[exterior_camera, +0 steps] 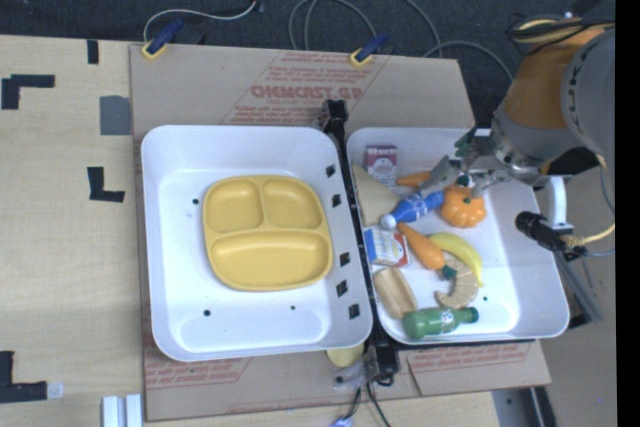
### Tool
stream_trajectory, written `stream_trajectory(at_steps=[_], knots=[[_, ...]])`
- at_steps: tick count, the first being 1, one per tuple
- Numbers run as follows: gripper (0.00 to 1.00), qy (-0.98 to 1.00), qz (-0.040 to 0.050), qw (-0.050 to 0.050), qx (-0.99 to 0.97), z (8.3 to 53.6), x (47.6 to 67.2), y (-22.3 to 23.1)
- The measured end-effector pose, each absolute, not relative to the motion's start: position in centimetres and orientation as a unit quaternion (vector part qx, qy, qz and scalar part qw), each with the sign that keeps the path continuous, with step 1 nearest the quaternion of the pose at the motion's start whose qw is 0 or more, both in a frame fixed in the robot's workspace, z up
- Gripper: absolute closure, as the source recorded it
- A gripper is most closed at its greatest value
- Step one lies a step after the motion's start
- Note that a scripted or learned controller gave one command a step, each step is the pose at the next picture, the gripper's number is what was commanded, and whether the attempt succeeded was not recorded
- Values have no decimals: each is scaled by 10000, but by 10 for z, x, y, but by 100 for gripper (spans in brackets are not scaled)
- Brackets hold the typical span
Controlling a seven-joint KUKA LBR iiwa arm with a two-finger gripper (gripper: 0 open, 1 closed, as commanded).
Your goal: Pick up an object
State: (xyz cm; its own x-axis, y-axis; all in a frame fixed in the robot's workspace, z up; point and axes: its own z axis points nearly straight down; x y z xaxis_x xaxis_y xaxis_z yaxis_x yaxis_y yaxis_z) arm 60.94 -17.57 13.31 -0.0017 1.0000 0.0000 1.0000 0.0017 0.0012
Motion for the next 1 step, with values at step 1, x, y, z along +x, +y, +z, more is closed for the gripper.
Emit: stream_trajectory(at_steps=[1], knots=[[0, 7059, 4, 19, 7083, 84, 555, -227]])
